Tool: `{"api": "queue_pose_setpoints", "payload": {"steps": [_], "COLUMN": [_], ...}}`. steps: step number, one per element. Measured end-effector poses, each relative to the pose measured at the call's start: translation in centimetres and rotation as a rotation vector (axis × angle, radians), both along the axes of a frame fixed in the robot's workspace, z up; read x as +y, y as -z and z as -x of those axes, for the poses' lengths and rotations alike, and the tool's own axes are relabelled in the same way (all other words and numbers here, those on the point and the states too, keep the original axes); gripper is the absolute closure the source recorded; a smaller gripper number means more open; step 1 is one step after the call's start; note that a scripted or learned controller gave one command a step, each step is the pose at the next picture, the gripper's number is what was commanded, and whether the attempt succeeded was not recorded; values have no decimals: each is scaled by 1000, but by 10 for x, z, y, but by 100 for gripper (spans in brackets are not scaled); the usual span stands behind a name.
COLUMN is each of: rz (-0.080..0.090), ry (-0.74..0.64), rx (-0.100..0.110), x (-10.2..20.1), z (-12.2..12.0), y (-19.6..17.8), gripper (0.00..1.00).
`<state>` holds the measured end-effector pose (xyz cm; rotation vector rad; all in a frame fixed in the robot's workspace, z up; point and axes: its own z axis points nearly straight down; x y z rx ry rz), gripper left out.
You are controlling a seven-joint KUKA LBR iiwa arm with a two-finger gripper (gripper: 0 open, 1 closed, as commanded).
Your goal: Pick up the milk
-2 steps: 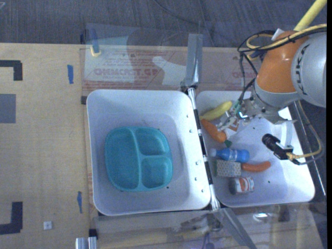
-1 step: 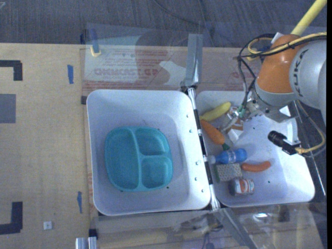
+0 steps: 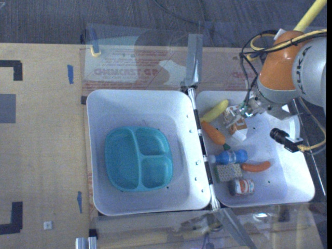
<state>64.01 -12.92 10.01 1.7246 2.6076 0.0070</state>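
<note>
So, taking the right bin as the landmark:
Arm [image 3: 290, 66]: grey with an orange band, reaching in over the right bin's [image 3: 290, 183] upper right corner.
Left bin [image 3: 104, 108]: just beside the right bin, their walls touching; it bears a teal divided tray [image 3: 138, 158].
Banana [image 3: 215, 110]: in the right bin's upper left part.
Carrot [image 3: 213, 133]: along the right bin's left wall, below the banana.
Orange sausage-like piece [image 3: 256, 166]: mid right bin, right of the bottle.
Blue bottle [image 3: 231, 156]: near the right bin's left wall, mid height.
Can [image 3: 241, 187]: near the right bin's lower wall.
Milk [image 3: 237, 126]: judged to be the small brown and white carton in the right bin's upper middle, just under the gripper.
Gripper [image 3: 243, 112]: at the carton's top; whether it is spread or closed cannot be told, and no hold is visible.
Risk: the carton is crowded by banana and carrot, so a descent slightly off could nudge it aside or clip a neighbour; a tilted carton may slip out.
Hard to read: the carton's upper part is covered by the gripper, and its label is too small to confirm.
</note>
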Motion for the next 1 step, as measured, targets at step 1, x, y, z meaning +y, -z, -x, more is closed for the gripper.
{"api": "queue_pose_setpoints", "payload": {"steps": [1], "rz": [-6], "ry": [211], "rx": [13], "x": [46], "z": [-27], "y": [-85], "gripper": [100]}}
